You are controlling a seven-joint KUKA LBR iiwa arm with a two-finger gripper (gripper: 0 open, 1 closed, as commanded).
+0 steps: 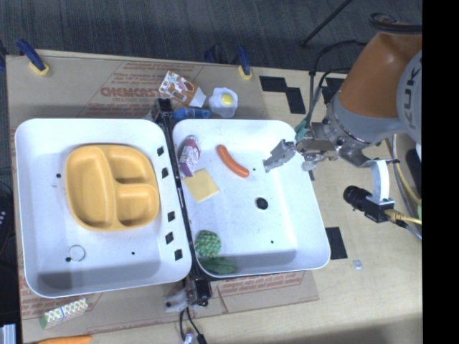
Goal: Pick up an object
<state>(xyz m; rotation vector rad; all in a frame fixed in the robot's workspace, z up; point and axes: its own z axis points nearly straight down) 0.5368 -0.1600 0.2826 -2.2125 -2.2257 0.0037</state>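
Observation:
The right bin [301, 224] holds an orange sausage [233, 161], a yellow cheese slice [201, 185], a maroon packet [188, 155], a green bumpy ball [209, 243] and a green leaf [219, 265]. My gripper [292, 160] hangs over the bin's upper right rim, to the right of the sausage. Its fingers [276, 159] are spread, open, with nothing between them. A small black disc [262, 204] lies in the bin below the gripper.
The left bin [36, 249] holds a yellow divided plate [112, 186]. Behind the bins lie a toy fried egg [224, 101], a small printed carton [176, 86] and a blue piece [190, 112]. A striped wrapper [64, 312] lies at the front left.

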